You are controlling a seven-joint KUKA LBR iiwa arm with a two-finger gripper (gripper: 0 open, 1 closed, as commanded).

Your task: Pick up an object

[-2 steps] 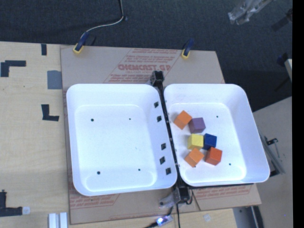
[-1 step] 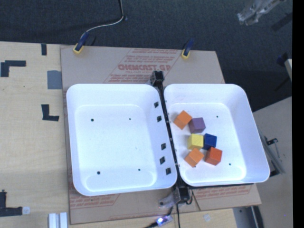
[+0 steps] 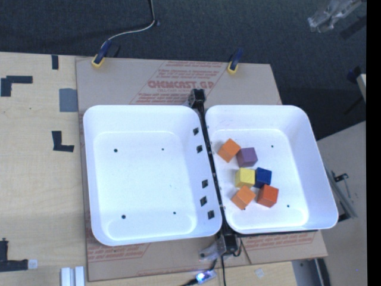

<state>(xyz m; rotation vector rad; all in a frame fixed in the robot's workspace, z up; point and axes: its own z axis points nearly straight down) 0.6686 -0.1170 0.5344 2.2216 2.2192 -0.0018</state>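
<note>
Near me the right bin (image 3: 297, 130) holds six small blocks (image 3: 247, 174) packed close, while the end effector (image 3: 336, 8) hangs far above, its opening I cannot tell, so a descent may strike two neighbours and grasp none.

Red print reading "CHEMCAST GP" stands on the brown board (image 3: 178, 82) beneath the bins.

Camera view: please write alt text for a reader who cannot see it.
Six small cubes cluster in the right white bin: two orange, one purple, one yellow, one blue, one red-orange. The left white bin adjoins it, and the gripper hangs blurred at top right.
</note>
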